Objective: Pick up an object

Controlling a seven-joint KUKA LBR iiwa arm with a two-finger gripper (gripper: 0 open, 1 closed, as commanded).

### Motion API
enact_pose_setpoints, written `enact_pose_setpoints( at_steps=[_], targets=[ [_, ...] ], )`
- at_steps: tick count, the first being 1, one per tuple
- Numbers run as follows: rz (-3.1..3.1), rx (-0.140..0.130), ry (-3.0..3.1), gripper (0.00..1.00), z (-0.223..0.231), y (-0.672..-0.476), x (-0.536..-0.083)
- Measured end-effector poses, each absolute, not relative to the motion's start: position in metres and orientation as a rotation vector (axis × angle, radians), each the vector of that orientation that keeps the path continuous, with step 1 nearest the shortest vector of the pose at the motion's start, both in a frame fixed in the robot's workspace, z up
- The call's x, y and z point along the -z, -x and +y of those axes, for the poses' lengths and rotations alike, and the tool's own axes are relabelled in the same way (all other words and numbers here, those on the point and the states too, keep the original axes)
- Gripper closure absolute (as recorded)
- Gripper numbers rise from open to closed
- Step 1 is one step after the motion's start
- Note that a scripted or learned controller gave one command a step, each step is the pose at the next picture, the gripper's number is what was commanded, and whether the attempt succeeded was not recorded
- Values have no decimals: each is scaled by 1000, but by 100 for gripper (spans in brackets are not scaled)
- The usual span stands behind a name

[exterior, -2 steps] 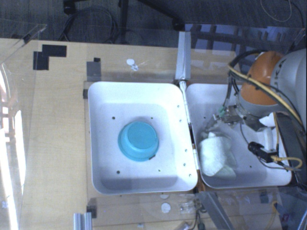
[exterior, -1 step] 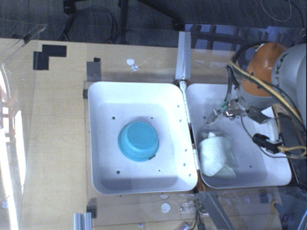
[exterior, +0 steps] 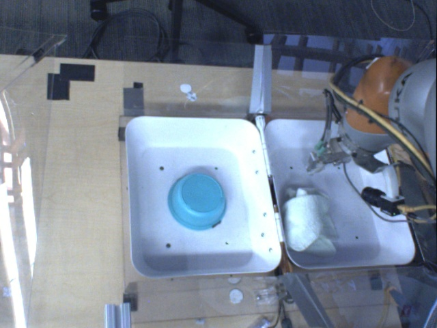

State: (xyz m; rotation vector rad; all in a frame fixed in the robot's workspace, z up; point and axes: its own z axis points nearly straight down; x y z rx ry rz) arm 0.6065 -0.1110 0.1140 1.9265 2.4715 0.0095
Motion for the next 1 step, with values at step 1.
enact_pose_setpoints(
  at_steps=[1],
  targets=[
    [2685,-4,-1616,100,-123,-642,-219]
  ],
)
